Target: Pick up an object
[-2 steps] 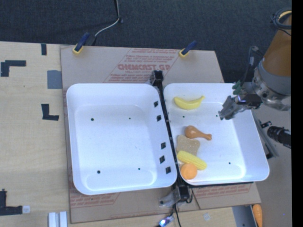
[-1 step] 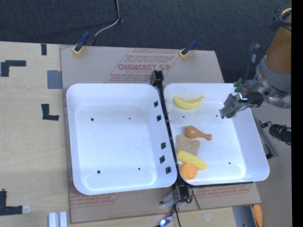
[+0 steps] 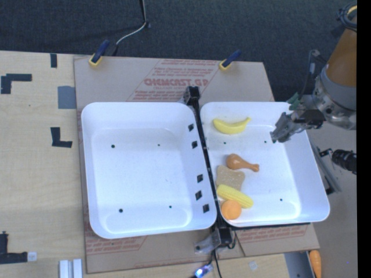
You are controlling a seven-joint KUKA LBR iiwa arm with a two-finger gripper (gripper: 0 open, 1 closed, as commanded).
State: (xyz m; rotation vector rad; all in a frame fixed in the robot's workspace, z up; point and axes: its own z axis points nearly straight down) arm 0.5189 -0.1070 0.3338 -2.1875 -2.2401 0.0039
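Gripper (image 3: 282, 133) hangs above the right bin's (image 3: 301, 213) far right part, and we can't tell its jaw state. Nothing picked yet, we judge: banana (image 3: 231, 125), drumstick (image 3: 242, 164), bread (image 3: 230, 178), corn (image 3: 235, 196) and orange (image 3: 231, 210) lie in that bin.

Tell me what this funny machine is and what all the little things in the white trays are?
It's a grey robot arm with an orange band, reaching in from the right. At its tip is a dark two-finger gripper, like a pinching hand. One camera fixed above the bench took this picture, looking down at a slant.

There are two shallow white bins. The left white bin sits beside the right white bin, which holds toy food: a yellow plastic banana, a brown toy chicken drumstick, a tan slice of toy bread, a yellow toy corn cob and a small orange ball-shaped fruit.

The gripper hovers over the right bin. Nothing is between its fingers.
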